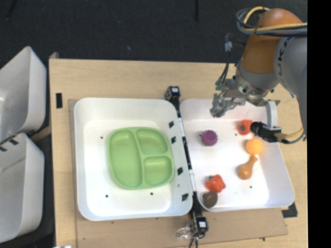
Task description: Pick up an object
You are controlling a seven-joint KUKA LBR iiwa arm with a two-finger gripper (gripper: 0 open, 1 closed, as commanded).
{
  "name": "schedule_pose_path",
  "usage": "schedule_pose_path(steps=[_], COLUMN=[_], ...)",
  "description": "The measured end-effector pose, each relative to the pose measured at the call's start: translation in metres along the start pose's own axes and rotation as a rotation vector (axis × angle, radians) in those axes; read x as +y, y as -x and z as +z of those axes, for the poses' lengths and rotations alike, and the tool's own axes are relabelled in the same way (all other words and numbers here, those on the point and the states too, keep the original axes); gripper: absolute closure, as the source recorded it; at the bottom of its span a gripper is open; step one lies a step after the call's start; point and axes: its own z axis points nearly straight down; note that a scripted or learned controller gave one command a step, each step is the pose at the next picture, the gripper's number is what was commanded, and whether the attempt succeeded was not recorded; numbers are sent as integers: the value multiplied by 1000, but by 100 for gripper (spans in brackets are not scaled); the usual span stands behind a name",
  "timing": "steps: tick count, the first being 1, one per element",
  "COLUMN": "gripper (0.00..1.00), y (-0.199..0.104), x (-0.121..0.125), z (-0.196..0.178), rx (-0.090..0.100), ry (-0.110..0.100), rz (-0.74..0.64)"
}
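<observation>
Near edge, right bin: dull brown rounded lump, beside it a glossy red blocky piece. Further in: orange gourd-shaped toy, smooth orange ball, purple knobbly fruit, red-orange piece. Left bin: green three-compartment plastic tray. Gripper points down over the right bin's far edge; finger spread cannot be told, nothing seen held.

glossy white plastic bins

The grey arm reaches in from the right, its pincer pointing downward.
</observation>
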Motion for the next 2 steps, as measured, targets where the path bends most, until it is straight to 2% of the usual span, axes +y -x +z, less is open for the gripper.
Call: schedule_pose_path(steps=[1, 2], gripper=[100, 100], y=[-54, -105], x=[-6, -29], z=[-12, -18], rx=[1, 2], ry=[0, 0], rz=[-2, -2])
